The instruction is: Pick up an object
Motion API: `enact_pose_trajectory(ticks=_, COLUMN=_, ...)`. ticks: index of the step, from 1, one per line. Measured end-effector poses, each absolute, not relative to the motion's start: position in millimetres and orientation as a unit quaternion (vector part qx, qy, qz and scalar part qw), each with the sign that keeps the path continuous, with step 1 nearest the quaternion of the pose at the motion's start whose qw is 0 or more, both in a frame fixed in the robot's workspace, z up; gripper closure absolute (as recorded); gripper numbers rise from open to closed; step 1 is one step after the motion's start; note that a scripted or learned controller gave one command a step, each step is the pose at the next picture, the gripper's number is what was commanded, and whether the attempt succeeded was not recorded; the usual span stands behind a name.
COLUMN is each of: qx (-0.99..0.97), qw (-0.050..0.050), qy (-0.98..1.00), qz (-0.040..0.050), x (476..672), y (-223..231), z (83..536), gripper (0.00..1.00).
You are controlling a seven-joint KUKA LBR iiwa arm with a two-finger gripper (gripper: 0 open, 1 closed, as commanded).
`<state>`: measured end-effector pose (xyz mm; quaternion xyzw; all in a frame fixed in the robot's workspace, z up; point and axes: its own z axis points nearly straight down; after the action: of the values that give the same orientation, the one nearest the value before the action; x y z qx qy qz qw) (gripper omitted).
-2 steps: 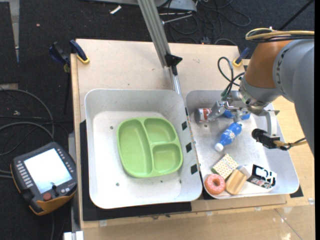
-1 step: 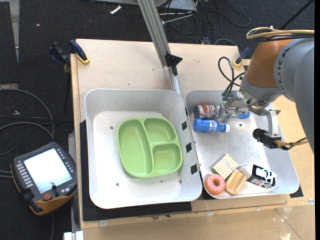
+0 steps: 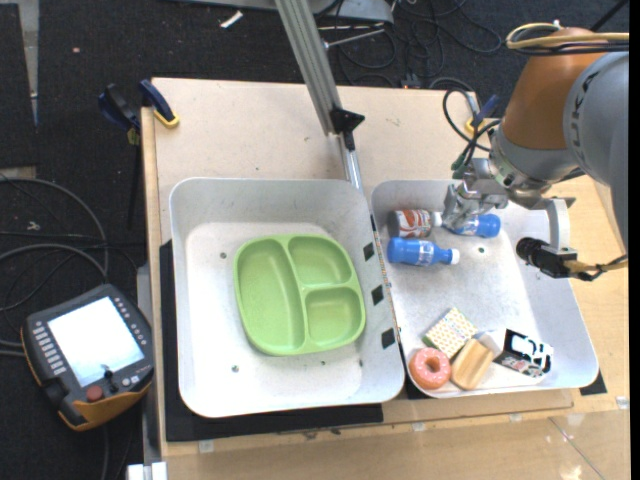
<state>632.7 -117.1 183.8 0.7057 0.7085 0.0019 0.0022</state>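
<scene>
— Where's the claw (image 3: 466, 211) now?

— Low in the right bin (image 3: 500, 363), near its top edge, right at a small blue bottle (image 3: 480, 226) lying there. From here I cannot tell if it has clenched on anything; the wrist hides its tips.

— What's closest around it?

— At nine o'clock from the claw lies a small can with a red and white label (image 3: 413, 221). Just below that, around seven o'clock, a second blue bottle (image 3: 420, 253) lies on its side, white cap pointing right.

— And further out?

— Down at six o'clock, along the bin's bottom edge, sit a pink doughnut (image 3: 431, 368), a checkered sponge (image 3: 449, 332), a tan bread-like piece (image 3: 473, 363) touching the doughnut, and a little black and white box (image 3: 525, 352) to their right.

— The other bin?

— The left bin (image 3: 200, 228) holds a green divided plate (image 3: 298, 294). Both bins rest on the tabletop (image 3: 240, 128). At eight o'clock, off the tabletop, a teach pendant (image 3: 85, 353) lies on the floor.
</scene>
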Motion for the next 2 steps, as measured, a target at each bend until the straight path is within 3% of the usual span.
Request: enact_pose_trajectory(ticks=2, qx=0.706, qw=0.003, qy=0.708, qz=0.0018, x=635.5, y=-117, z=281, gripper=1.00)
